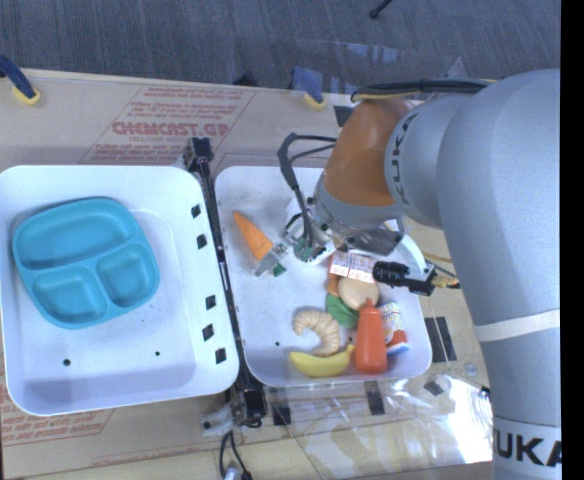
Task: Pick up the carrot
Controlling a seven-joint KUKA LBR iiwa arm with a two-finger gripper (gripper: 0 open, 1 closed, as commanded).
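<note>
The gripper (277, 259) is seen low in the right bin (262, 368), its tip just at 4 o'clock from the lower end of the carrot (252, 234). Whether its fingers are open or shut cannot be told, since the tip is small and blurred against the white floor. Nothing is seen held between them. The carrot is laid on the bin floor in the upper left part of the right bin, slanted from 11 o'clock to 5 o'clock, its lower end touching or nearly touching the gripper tip; which of the two cannot be told.

Behind the gripper, toward 2 o'clock, the wrist is topped by the orange band (367, 163), and the large grey arm (492, 198) is extended from the right of the view.

At 4 to 5 o'clock from the gripper, a cluster of toy foods is gathered in the lower right part of the same bin: a croissant (319, 326), a banana (320, 363) at the near rim, a red bottle (370, 338) and a green piece (341, 310) beside it.

At 9 o'clock, well apart, the left bin (102, 383) is seen holding a blue divided tray (84, 260).
</note>
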